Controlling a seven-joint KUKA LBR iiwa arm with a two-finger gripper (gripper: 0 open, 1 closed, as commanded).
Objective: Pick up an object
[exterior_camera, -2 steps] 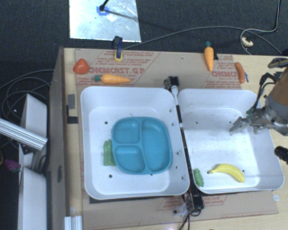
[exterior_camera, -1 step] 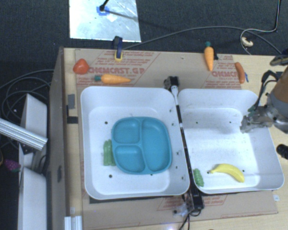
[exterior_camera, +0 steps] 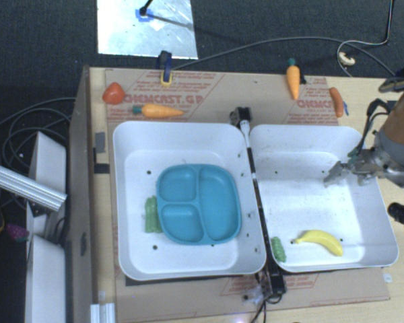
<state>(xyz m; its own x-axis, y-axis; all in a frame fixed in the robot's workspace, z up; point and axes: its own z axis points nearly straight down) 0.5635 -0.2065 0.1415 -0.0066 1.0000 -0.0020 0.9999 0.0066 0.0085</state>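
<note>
Yellow plastic, we judge: the banana (exterior_camera: 318, 241) at the lower right of the frame, on the right bin's (exterior_camera: 374, 200) floor, looks light, stiff and slick, best pinched across its middle. Farther up, our gripper (exterior_camera: 338, 174) hovers above bare floor, holding nothing; its opening we cannot tell.

Glossy plastic banana (exterior_camera: 319, 241), smooth white bins (exterior_camera: 188, 134)

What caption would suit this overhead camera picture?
Gripper over the right bin, above a banana; blue plate in the left bin.
</note>
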